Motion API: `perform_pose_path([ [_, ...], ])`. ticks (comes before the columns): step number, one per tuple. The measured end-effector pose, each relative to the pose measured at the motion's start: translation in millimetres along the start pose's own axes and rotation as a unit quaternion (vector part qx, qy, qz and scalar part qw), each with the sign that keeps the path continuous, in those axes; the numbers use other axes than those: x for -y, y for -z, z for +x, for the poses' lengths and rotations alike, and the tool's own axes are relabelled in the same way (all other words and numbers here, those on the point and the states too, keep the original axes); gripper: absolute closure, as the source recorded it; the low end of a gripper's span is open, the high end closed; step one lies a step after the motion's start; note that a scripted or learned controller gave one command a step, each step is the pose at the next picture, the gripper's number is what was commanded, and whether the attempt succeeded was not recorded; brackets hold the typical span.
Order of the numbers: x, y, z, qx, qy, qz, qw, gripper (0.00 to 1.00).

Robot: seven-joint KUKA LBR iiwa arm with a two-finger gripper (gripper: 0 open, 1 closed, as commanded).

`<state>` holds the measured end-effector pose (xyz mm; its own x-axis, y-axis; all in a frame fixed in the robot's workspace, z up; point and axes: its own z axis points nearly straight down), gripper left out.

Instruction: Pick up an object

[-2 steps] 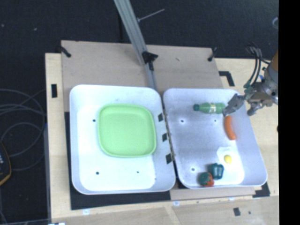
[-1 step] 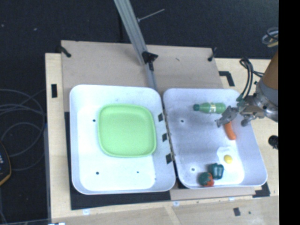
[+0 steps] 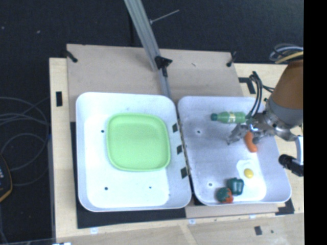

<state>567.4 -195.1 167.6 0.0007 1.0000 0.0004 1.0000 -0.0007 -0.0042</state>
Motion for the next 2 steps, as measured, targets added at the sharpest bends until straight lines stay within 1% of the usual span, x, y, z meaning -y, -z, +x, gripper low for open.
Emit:
perform_pose_path([
  [1, 9.8, -50.9, 4.1, 0.000, 0.000, 0.000, 1.0000, 0.00],
  [2, 8.2, -37.8, 3.7, 0.000, 0.000, -0.003, 1.0000, 1.00],
])
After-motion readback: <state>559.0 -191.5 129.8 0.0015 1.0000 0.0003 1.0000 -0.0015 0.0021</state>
